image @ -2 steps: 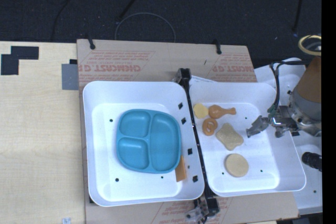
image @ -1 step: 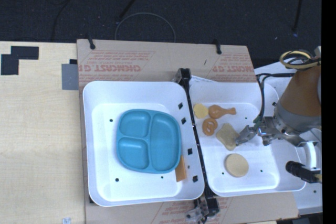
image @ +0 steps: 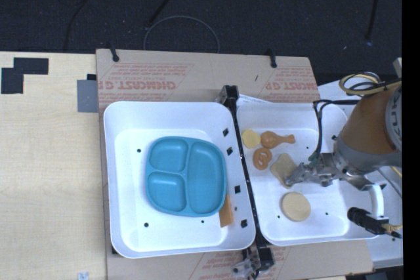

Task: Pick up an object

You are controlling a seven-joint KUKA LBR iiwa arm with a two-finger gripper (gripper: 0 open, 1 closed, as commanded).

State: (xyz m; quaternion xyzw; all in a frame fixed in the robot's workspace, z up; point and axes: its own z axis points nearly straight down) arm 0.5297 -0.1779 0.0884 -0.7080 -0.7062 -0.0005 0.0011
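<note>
In the right bin (image: pixel 331 223) lie several small food-like pieces. A yellow round piece (image: pixel 251 138) and a tan drumstick shape (image: pixel 276 138) sit at the back. An orange pretzel (image: pixel 262 158) lies just in front of them, with a beige block (image: pixel 282 167) to its right. A pale round disc (image: pixel 296 206) rests nearer the front. My gripper (image: pixel 298 175) is low in this bin, right at the beige block's right edge and just above the disc. Whether it touches the block is unclear.
The left bin (image: pixel 125 220) holds a blue divided plate (image: pixel 185 176), with a small brown piece (image: pixel 226 212) against the divider (image: pixel 239 170). My arm's orange band (image: pixel 369 124) and cables hang over the right bin's right side.
</note>
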